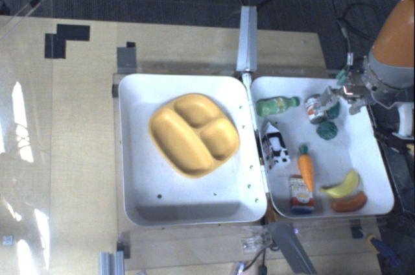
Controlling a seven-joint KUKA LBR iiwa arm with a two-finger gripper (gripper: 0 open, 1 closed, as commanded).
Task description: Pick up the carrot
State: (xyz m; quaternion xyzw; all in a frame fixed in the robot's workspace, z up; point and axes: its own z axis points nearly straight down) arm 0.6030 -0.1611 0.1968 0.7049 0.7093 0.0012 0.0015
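The carrot [306, 168] is small and orange with a green top. It lies lengthwise in the middle of the right bin [376, 157], top pointing to the far side. Its lower end touches a small bottle with an orange label [301, 192]. My gripper [342, 91] hovers over the bin's far right corner, well up and to the right of the carrot. It is beside a silver can [316, 109] and a teal lump [327, 129].
Around the carrot lie a green bottle [277, 105], a black-and-white carton [275, 147], a banana [342, 185] and a red piece [349, 203]. A large yellow bread-like shape [193, 133] sits in the left bin [136, 196].
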